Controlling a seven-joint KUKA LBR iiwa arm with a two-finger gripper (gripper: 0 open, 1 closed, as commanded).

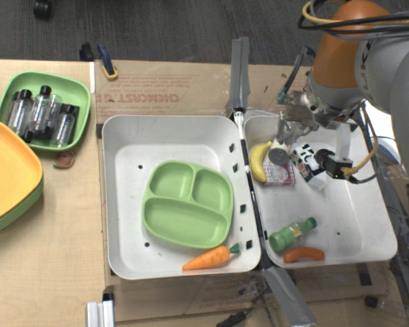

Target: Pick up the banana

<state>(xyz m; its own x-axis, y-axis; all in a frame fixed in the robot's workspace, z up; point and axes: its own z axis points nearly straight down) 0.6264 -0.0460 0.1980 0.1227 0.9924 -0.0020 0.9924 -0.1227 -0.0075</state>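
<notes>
The yellow banana [259,161] lies curved along the left wall of the right bin [368,244], near its back. My gripper [285,136] hangs just to the banana's right, low over the bin, under the grey wrist and orange band. Right beside the banana sit a round grey lid-like thing [277,156] and a flat packet [281,174]. Nothing shows between the gripper and the banana that tells of a hold.
Also in the right bin are a green bottle [292,234], an orange-red pepper-like piece [303,254] and a black-and-white item [311,161]. The left bin [123,182] holds a green divided plate [189,204] and a carrot [208,258]. Left of the bins stand a green tray of bottles [43,112] and orange plates [7,176].
</notes>
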